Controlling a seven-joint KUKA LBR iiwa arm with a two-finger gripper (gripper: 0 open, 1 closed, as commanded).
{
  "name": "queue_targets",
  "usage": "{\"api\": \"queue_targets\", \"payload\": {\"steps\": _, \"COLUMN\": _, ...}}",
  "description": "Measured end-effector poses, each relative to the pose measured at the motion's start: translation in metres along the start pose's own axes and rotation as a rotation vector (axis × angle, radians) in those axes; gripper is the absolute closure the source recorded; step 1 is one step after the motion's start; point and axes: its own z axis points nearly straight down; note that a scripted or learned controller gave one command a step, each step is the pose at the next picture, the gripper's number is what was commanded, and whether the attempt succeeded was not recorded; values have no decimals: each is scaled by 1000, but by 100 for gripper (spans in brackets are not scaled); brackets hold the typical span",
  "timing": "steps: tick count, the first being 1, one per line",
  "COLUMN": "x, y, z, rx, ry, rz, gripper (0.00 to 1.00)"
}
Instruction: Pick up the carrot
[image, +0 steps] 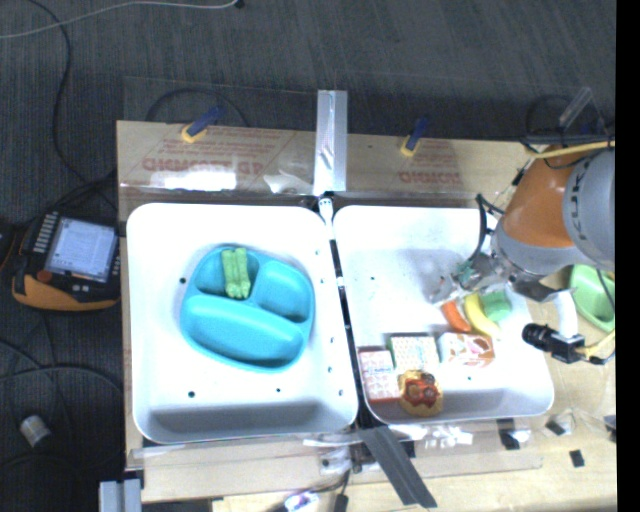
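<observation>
The carrot (456, 316) is a short orange piece lying in the right bin (400, 255), near its right side. A yellow banana (481, 313) touches it on the right, with a green piece (497, 302) behind that. My gripper (450, 284) hangs just above and behind the carrot, its grey tip close to the carrot's top end. The arm, with its orange band (540, 205), comes in over the bin's right rim. Nothing is visibly lifted off the bin floor.
Small printed boxes (414, 351) and a red-and-yellow toy (420, 392) lie along the right bin's front wall. In the left bin (160, 390) a blue divided plate (245, 320) holds green stalks (236, 272). A green object (596, 296) sits on the bench at the right.
</observation>
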Motion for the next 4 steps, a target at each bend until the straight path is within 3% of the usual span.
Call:
{"api": "queue_targets", "payload": {"steps": 1, "x": 78, "y": 34, "z": -179, "rx": 1, "ry": 2, "rz": -189, "gripper": 100}}
{"api": "queue_targets", "payload": {"steps": 2, "x": 18, "y": 27, "z": -240, "rx": 4, "ry": 1, "rz": -18, "gripper": 100}}
{"api": "queue_targets", "payload": {"steps": 3, "x": 81, "y": 43, "z": -108, "rx": 1, "ry": 4, "rz": -629, "gripper": 100}}
{"api": "queue_targets", "payload": {"steps": 4, "x": 82, "y": 50, "z": -9, "rx": 4, "ry": 4, "rz": -233, "gripper": 100}}
